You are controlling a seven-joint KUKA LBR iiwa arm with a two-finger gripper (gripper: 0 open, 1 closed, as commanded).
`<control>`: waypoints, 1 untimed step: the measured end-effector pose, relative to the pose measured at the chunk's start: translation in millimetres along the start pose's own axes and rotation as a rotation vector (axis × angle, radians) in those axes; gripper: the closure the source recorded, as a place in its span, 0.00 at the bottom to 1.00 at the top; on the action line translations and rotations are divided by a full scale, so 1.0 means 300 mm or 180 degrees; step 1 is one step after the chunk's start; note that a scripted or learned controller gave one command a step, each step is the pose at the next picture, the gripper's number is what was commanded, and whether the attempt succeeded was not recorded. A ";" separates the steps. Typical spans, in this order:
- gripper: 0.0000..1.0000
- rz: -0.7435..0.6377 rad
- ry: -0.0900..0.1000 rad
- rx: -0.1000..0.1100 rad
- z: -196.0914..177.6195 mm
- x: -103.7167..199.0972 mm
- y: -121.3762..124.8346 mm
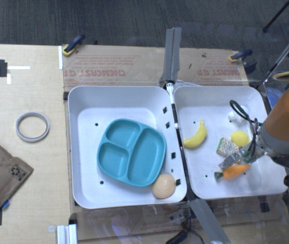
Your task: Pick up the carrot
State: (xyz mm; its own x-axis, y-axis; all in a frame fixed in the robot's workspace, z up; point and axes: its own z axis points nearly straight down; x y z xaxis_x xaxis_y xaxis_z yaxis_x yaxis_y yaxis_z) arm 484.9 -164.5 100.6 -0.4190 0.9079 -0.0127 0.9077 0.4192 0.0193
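Lying near the front edge of the right-hand shallow white bin [205, 105], the small orange carrot with a green stub end [233, 171] points its green end toward the bin's middle. From my remote station I see the arm's hand [240, 160] directly above and touching it, but whether its grip is apart or clamped I cannot tell from this angle. The grey arm with its orange band [287, 117] reaches in from the right. Just behind the carrot sit a speckled grey-green block [227, 147] and a round yellow lemon [240, 138]; a yellow banana [196, 136] lies farther left, near the divider. A black cable loop [239, 111] curls above the lemon. The left white bin [83, 105] holds a teal three-compartment plastic plate [132, 152], with a tan egg-shaped ball [163, 185] touching its front rim. On the wooden bench [27, 85] at left lies a grey tape ring [32, 126].
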 end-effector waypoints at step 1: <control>0.00 -0.0499 -0.0028 0.0012 -0.001 0.020 0.004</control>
State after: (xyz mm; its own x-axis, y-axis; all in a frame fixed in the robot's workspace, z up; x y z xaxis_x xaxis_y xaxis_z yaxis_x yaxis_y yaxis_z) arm 483.4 -158.4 100.7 -0.5553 0.8313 -0.0240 0.8313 0.5557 0.0127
